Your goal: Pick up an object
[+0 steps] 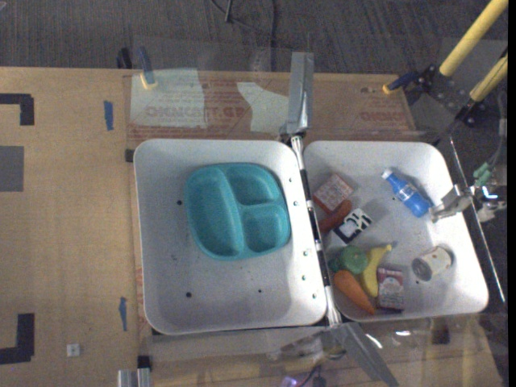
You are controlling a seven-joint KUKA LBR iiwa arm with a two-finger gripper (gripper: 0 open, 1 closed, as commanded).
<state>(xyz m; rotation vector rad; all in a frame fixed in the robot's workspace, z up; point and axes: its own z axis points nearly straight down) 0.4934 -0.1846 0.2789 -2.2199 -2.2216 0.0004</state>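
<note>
The right bin (459, 285) holds several small objects. A blue bottle (405, 193) lies near the back right. A reddish box (334, 192) and a black-and-white cube (353, 225) sit at the left. A green item (352, 259), a yellow banana (374, 267), an orange carrot (353, 291) and a small red-and-white carton (391, 287) cluster at the front. A pale cylinder (432, 263) lies at the right. My gripper (461, 201) pokes in at the bin's right rim, just right of the bottle and above the cylinder, touching neither.
The left bin (161, 280) bears a teal divided plate (238, 210). A metal divider (310, 216) runs between the bins. Yellow poles and a clamp (451, 63) stand beyond the back right corner. Cardboard (64, 216) covers the bench to the left.
</note>
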